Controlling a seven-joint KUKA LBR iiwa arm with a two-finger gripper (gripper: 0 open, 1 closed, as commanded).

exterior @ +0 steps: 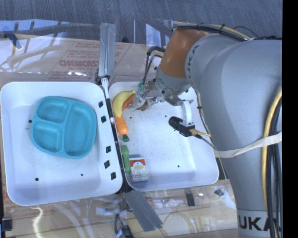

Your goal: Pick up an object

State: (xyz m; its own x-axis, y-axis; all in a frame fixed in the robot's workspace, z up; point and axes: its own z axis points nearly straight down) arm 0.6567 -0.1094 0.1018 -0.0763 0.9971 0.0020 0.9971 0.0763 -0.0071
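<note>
My gripper (pixel 140 102) is low in the back left corner of the right bin (pixel 188 170), reaching in under the orange-banded wrist. Its tip is right against a yellow banana (pixel 117 102) and a small red-orange piece (pixel 129 101) beside it. Whether anything sits between the fingers is hidden by the wrist. Along the bin's left wall lie an orange carrot (pixel 121 126), a green vegetable (pixel 125 157) and a small printed box (pixel 138 169).
The left bin (pixel 20 182) holds a blue divided plate (pixel 63 126). A metal divider strip (pixel 107 51) runs between the bins at the back. A black cable fitting (pixel 182 126) hangs over the right bin's middle. The arm's grey body covers the right side.
</note>
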